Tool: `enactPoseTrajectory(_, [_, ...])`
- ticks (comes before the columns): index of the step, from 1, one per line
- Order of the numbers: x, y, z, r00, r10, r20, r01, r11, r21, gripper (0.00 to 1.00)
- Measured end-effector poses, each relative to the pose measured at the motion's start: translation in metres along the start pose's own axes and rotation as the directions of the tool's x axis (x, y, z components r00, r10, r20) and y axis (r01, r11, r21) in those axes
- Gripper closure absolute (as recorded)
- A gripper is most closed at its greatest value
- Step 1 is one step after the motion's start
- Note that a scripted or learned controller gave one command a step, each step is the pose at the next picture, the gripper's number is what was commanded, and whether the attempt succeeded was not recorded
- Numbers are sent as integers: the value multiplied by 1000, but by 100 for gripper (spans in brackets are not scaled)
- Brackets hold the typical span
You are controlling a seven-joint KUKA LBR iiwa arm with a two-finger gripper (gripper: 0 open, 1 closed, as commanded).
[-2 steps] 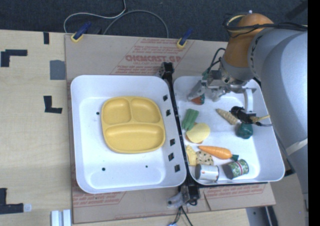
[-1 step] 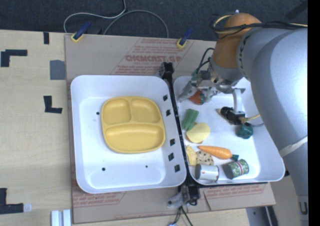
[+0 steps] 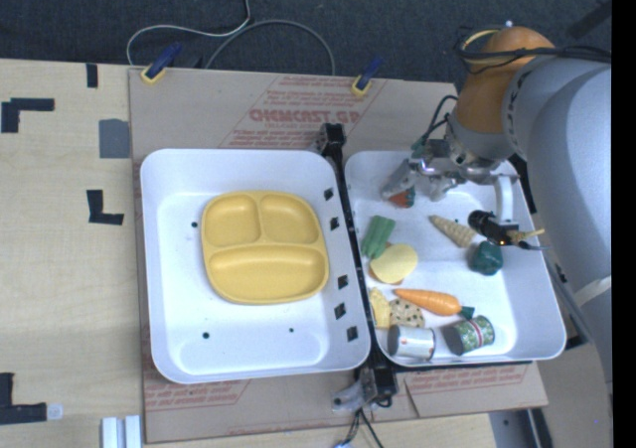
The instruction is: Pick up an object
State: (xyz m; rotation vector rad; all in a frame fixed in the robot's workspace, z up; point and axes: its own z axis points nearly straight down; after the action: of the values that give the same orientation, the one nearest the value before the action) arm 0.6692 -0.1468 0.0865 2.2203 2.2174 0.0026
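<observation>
Hand [image 3: 417,181] hovers low with fingers apart, nothing between them; red piece [image 3: 400,199] just below, carrot [image 3: 427,300] farther off. Pickup not yet done.

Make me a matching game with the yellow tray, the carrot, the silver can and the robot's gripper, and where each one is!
Things:
1. yellow tray
2. carrot
3. silver can
4. gripper

Places:
A. near front edge of right bin
B. far end of right bin
C. left bin
D. lying just behind the silver can

Pairs: 1-C, 2-D, 3-A, 4-B
</observation>
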Motion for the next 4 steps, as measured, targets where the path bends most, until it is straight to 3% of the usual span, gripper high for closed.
enactPoseTrajectory(1, [30,0,1,1000,-4,1,4,1000,1,0])
enactPoseTrajectory(2, [16,0,0,1000,-3,0,3,1000,1,0])
enactPoseTrajectory(4, [19,0,0,1000,-3,0,3,1000,1,0])
